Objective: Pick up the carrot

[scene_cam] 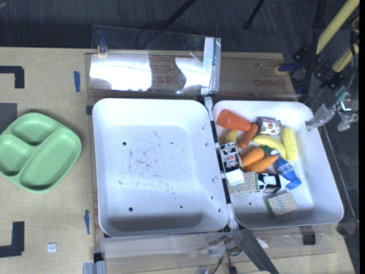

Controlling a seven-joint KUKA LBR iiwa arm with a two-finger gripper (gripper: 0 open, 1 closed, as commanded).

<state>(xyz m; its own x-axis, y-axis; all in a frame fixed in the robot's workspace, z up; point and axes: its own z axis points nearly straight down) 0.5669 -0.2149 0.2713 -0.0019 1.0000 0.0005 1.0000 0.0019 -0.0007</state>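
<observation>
Resting on the desk (45, 73): two white bins side by side, left bin (154, 164) and right bin (319, 193), touching along a shared rim.

Left bin: bare floor with faint scuff marks and a few small dark holes.

Right bin: a heap of toy foods and small packets, gathered toward its 9 o'clock side.
- Carrot (253, 154): orange, with a green tip at its 3 o'clock end, lying at the middle of the heap. A second orange piece (263, 164) touches it at 5 o'clock.
- Red-orange pepper (233, 119): at 11 o'clock of the carrot.
- Sausage (248, 134): brownish-orange, tilted, between pepper and carrot.
- Banana (269, 143): yellow, just beside the carrot at 2 o'clock.
- Corn (290, 143): yellow cob, at 3 o'clock of the banana.
- Small can (269, 126): at 12 o'clock of the banana.
- Black-and-white carton (229, 154): against the shared rim, at 9 o'clock of the carrot.
- Blue piece (287, 172): at 4 o'clock of the carrot.
- Green-edged packet (282, 202): at 5 o'clock, apart from the heap.

Hand (342, 112): at the right bin's 2 o'clock corner, outside the rim, well apart from the carrot; whether it is open or closed cannot be told.

Other items: green divided plate (39, 151) on the desk at 9 o'clock of the left bin; clear plastic sheet (154, 67) at 12 o'clock of the left bin; blue tape marks (76, 80) near it.
</observation>
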